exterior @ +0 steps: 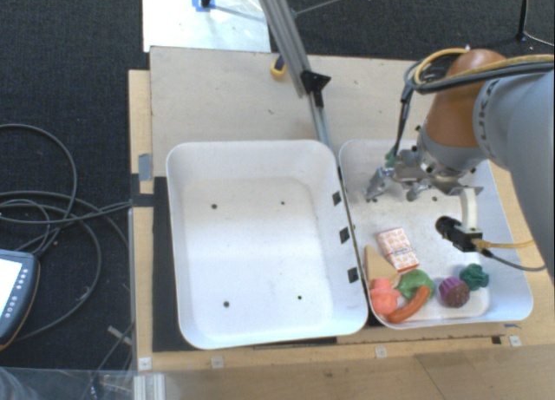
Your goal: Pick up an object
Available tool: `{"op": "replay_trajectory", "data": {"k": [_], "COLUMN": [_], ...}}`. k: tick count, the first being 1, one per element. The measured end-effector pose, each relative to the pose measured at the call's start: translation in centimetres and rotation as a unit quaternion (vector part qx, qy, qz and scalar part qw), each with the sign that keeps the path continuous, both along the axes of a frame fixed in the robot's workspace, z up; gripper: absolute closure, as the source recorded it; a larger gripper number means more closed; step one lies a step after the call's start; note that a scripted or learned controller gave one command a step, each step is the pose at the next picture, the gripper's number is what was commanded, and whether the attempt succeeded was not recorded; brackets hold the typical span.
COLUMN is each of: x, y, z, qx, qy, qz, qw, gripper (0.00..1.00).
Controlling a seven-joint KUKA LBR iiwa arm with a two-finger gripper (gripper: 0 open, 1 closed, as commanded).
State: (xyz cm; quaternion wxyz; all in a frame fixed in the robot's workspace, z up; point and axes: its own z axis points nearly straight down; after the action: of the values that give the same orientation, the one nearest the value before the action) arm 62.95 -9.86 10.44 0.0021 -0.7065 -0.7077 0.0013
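Toys [416,287] lie heaped in the right bin's [512,303] near corner: a pink-and-white box, an orange carrot, something green, a purple ball, all small and crowded. The pincer [397,183] hangs over bare floor at that bin's far end, well apart from them; whether it is spread I cannot tell. It should travel toward the box, which sits clearest of the heap, before descending.

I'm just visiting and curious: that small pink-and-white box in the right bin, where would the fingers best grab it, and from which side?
Probably from straight above, closing across the short sides of the small box. It lies flat, angled in the right bin, with bare floor above and to its right. The toy food crowds its lower edge, so a sideways approach from there looks blocked.
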Motion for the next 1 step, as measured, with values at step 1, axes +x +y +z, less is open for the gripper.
{"op": "replay_trajectory", "data": {"k": [1], "x": [0.27], "y": [-0.1], "z": [1.49], "qx": [-0.0005], "qy": [-0.004], "qz": [-0.001], "qw": [1.0], "gripper": [1.0]}}
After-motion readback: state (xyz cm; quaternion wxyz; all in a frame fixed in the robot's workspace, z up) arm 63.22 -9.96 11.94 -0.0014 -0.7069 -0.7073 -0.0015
